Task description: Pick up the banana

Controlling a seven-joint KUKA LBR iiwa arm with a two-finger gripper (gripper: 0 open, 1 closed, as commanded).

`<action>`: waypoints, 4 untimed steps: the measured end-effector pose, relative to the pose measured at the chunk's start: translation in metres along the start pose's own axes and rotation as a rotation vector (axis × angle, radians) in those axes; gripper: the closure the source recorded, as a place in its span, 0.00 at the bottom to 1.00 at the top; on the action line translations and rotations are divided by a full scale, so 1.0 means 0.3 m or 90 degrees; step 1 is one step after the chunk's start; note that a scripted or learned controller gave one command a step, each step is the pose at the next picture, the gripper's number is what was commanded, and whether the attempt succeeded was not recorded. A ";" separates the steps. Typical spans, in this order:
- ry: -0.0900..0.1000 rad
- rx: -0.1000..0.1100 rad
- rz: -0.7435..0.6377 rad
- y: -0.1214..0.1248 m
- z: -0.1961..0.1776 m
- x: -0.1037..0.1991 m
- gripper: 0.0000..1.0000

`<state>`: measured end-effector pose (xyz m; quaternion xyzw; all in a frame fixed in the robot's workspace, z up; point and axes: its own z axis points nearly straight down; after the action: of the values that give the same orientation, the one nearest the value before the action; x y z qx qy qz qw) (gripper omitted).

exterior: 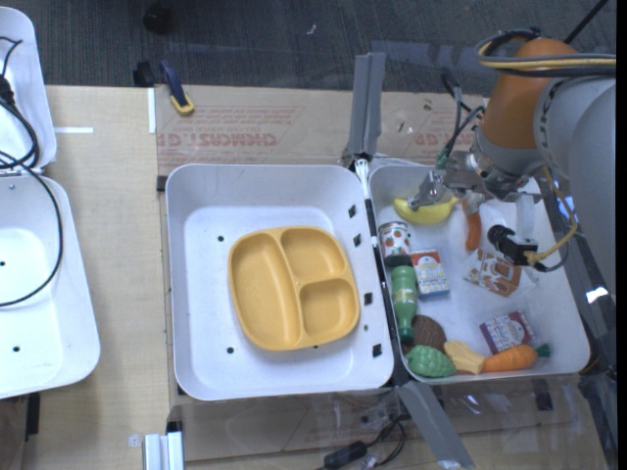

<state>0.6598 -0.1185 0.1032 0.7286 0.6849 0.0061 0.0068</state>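
Observation:
The yellow banana [424, 212] lies in the far left corner of the right bin [568, 306], close to the wall between the bins. My gripper [428, 195] hangs directly over it and touches or nearly touches its top. The gripper body hides part of the banana's upper side. The grey arm with its orange band [519, 96] reaches in from the upper right.
The right bin also holds a red can [394, 238], a green bottle [404, 292], a small box [429, 272], two snack packets [493, 272], a carrot [509, 358] and other toy food along the near edge. A yellow divided plate [294, 287] sits in the left bin [196, 262].

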 end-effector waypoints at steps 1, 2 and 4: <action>0.000 0.000 0.000 0.000 0.001 0.000 0.00; -0.001 -0.001 -0.014 0.012 0.002 0.033 0.00; -0.004 -0.005 -0.012 0.019 -0.041 0.024 0.00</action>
<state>0.6657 -0.1118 0.1155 0.7221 0.6916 0.0066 0.0118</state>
